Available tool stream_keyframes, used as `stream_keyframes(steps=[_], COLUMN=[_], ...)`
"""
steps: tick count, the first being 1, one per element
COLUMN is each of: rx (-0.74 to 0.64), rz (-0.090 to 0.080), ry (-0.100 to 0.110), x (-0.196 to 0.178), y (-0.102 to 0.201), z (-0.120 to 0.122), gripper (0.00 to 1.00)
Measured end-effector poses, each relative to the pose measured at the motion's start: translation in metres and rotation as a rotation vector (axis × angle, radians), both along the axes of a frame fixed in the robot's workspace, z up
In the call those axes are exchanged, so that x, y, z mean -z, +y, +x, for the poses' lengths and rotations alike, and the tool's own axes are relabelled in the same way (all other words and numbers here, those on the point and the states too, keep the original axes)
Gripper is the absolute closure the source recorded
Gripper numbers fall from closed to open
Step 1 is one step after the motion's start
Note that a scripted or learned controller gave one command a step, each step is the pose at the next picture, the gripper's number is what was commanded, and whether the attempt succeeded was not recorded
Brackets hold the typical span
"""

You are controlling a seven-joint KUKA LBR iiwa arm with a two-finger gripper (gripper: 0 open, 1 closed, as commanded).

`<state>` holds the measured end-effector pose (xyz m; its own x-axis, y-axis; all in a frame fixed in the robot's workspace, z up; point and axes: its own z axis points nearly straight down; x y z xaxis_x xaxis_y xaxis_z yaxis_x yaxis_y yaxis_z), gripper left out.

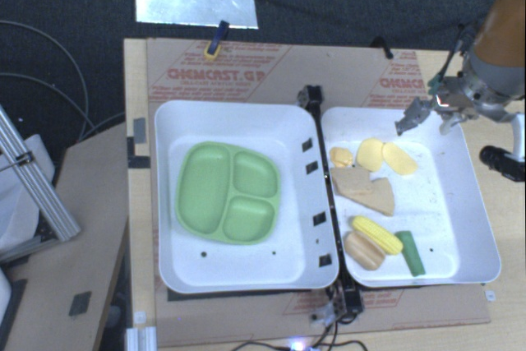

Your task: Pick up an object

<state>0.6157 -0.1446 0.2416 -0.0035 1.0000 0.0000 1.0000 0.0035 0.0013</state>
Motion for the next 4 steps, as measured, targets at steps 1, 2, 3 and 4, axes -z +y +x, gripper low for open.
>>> stream_keyframes(steps=[1,2,3,4], rx=[0.001,-0.003,-0.010,0.009], rz=[0.000,-0.001,0.003,0.002], ry=[-0.005,-0.007,-0.009,0.013], x=[0.144,0.156,0.050,0.127], y=[0.003,0.007,0.122,0.058], z=[-0.001,0.056,0.044,-0.078], gripper=[0.00,0.00,0.00,0.00])
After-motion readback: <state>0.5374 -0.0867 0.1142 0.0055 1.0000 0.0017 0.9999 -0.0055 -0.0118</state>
